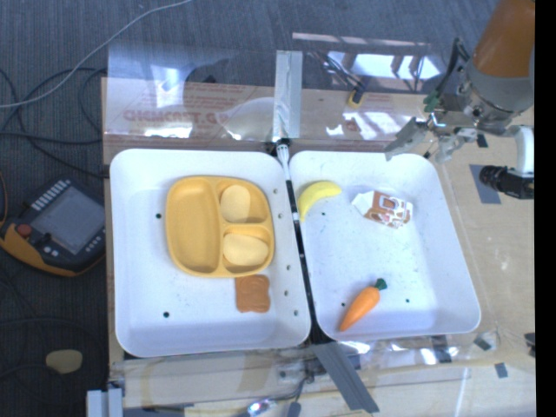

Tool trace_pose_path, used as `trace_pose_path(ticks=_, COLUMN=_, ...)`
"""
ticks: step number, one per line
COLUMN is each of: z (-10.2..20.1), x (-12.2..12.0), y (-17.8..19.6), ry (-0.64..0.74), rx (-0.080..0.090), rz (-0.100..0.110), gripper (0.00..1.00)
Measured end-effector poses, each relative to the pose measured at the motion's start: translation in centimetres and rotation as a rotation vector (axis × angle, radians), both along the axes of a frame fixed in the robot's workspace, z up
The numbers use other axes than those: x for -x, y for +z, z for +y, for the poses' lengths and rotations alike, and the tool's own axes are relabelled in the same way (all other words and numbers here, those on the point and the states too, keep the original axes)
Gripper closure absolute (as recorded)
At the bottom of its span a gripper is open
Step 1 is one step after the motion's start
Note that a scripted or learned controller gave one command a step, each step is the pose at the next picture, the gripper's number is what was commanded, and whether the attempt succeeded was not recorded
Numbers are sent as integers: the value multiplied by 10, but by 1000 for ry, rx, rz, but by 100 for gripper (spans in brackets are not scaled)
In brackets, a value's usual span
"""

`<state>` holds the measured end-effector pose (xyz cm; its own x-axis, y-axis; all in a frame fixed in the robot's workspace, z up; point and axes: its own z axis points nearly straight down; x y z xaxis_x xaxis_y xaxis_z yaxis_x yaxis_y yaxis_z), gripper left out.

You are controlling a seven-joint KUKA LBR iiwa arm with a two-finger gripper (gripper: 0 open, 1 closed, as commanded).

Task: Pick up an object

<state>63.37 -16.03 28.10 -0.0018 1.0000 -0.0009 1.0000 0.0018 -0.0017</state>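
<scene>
The arm (508,33) has a wide orange band above a grey wrist; the end effector (432,137) is metal grey, with thin, perhaps dark, cables near its base.

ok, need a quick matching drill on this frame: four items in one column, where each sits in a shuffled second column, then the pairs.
Items:
1. carrot
2. banana
3. yellow divided tray
4. brown toast piece

Places:
A. left bin, middle
B. right bin, near front edge
C. left bin, just in front of the tray
D. right bin, back corner beside the divider between the bins

Pairs: 1-B, 2-D, 3-A, 4-C
</scene>
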Motion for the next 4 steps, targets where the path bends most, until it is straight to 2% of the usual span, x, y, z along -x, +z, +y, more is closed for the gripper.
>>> trace_pose_path(ticks=1, z=0, x=-6, y=-151, ry=-24, rx=2, rz=-3, gripper=0)
trace_pose_path(ticks=2, z=4, x=73, y=-185, ry=39, rx=0, rz=-3, gripper=0)
trace_pose_path(ticks=3, z=5, x=73, y=-175, ry=40, rx=-2, rz=-4, gripper=100)
trace_pose_path(ticks=4, z=46, x=125, y=-1, ry=57, rx=1, rz=0, gripper=100)
